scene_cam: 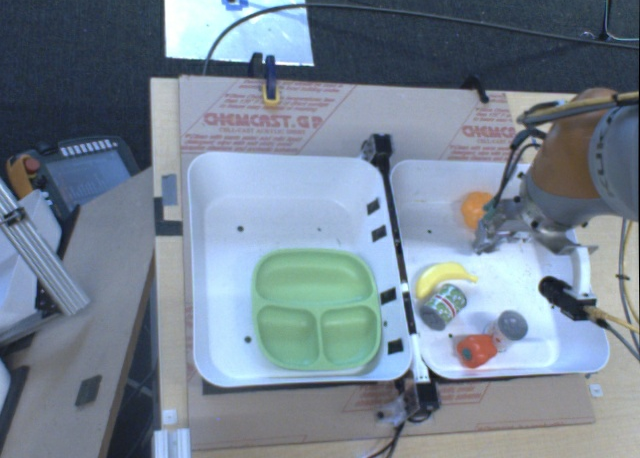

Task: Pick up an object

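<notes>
— Claw [487, 236] first: where is it?
— Low in your right bin [420, 184], just beside the orange ball [474, 208]. You cannot tell how it is set from here.
— And the rest of that bin?
— You have a banana [445, 276] touching a small can [444, 304], then a grey ball [512, 325] and a red pepper [477, 349] nearer the front.
— Left bin [215, 246]?
— Your green divided plate [317, 308] lies there.

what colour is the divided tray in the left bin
Light green, seen in the camera view: tray in the left bin.
</notes>
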Robot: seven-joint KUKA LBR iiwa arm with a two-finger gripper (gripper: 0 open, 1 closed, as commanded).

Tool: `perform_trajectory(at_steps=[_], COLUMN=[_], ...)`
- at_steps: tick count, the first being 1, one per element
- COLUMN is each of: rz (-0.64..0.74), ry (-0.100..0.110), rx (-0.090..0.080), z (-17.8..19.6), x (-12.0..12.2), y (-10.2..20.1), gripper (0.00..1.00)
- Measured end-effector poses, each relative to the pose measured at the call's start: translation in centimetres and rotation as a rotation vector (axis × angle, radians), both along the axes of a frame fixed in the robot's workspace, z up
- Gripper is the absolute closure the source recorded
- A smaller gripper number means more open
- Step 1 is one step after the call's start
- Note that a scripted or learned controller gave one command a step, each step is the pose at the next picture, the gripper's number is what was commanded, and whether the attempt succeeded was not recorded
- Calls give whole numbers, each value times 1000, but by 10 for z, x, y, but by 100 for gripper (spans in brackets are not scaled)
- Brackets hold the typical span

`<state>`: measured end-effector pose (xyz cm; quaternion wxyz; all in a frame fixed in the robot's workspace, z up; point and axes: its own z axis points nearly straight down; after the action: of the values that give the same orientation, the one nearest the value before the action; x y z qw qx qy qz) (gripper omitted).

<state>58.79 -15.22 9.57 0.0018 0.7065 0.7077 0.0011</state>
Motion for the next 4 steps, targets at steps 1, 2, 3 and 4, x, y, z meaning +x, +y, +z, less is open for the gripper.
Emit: perform_trajectory(at_steps=[1, 2, 3, 4], rz=[1, 1, 0, 8], ry=[-2, -2, -2, 2], rx=[0, -1, -1, 3], z=[44, 88, 137, 143], x=[1, 0, -6, -11], y=[-3, -5, -11, 42], gripper=[100, 100, 100, 100])
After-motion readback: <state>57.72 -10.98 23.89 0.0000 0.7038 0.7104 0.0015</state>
